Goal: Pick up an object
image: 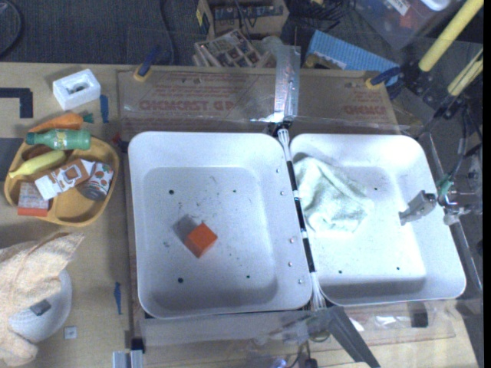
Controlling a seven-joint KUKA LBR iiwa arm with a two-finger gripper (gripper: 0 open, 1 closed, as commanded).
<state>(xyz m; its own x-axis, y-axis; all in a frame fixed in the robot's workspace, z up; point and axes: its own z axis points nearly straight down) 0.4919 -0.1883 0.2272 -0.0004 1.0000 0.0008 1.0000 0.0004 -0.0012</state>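
Note:
An orange block (202, 240) lies in the left bin (153, 159), left of its middle, with a small grey piece (185, 226) touching its upper left side. A crumpled pale cloth (330, 196) lies in the left half of the right bin (383, 278). At the right bin's right rim a small grey part of my gripper (420, 206) pokes in low over the bin floor. It is well right of the cloth and touches nothing that I can see.
A yellow bowl (86, 213) with toy food and a green bottle (60, 139) stands left of the bins. A beige cloth (31, 271) lies at the front left. Cables and a yellow bar (453, 25) crowd the right rear.

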